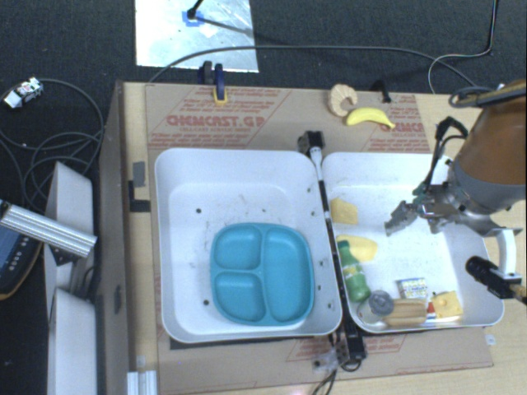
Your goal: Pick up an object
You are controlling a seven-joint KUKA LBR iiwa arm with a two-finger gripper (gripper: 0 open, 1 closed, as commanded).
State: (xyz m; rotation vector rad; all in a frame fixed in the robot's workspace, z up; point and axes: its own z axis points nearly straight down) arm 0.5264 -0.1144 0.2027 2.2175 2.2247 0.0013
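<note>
right bin (469,257) near edge had a wooden block (405,312), cheese piece (447,304), green bottle (355,278) | left bin (189,188) just a blue divided plate (262,271) | jaws (401,217) hung over mid right bin, slightly apart, gripping nothing | banana (369,118) sat back on the tabletop (272,118)

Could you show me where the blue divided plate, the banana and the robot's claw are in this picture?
blue divided plate (262,271), camera view: on the ridge where its three sections meet.
banana (370,118), camera view: on the middle of its curved yellow body.
gripper (398,220), camera view: between its fingertips, over the right bin.
</note>
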